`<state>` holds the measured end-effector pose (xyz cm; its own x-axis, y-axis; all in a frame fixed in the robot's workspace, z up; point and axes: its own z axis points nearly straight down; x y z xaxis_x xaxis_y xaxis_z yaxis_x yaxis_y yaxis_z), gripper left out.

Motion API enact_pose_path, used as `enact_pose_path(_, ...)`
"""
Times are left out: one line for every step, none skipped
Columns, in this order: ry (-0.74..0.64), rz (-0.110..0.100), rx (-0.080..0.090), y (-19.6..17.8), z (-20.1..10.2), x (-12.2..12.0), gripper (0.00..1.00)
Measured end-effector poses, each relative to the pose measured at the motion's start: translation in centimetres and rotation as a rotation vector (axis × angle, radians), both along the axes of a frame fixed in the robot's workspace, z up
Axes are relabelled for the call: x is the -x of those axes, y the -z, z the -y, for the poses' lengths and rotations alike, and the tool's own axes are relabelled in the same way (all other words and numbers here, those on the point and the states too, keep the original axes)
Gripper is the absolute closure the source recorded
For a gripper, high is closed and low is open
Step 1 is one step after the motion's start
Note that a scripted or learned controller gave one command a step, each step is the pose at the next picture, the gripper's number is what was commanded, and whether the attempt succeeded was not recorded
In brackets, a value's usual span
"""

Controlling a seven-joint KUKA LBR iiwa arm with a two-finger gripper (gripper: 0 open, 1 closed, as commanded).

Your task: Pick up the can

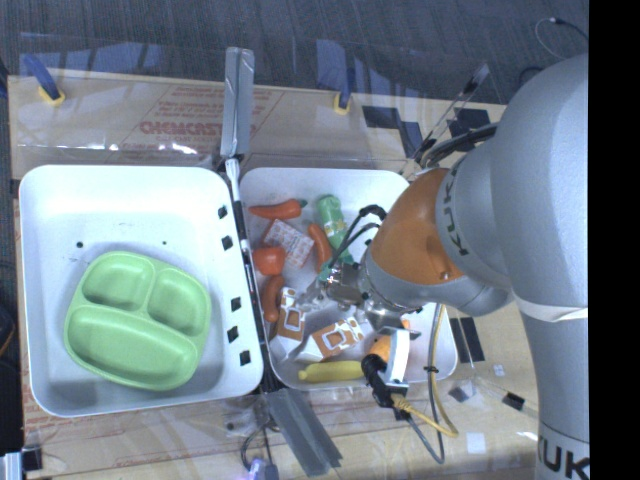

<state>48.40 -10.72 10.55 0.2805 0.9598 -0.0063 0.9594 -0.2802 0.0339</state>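
— Where's the can (331, 218)?

— Far end of the right bin (300, 180), green, its long axis running near to far, an orange carrot (277, 209) just to its left.

— And your gripper (335, 280)?

— Low over the clutter in the middle of that bin, so the can lies just beyond it, on the far side. Whether it's spread or closed, I can't tell; my wrist hides it.

Two bins side by side on the bench. In the left bin (40, 268), a divided plate (138, 318), toward its near side. In the right bin (300, 180), right of the plate: bottle (331, 214) at the back, banana (333, 371) at the front, carrot (277, 209) far left.
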Motion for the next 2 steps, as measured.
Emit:
enact_pose_path(0.156, -0.033, -0.019, 1.4, 7.2, -4.7, 0.00)
enact_pose_path(0.288, -0.031, -0.021, -2.1, 8.0, -13.4, 0.00)
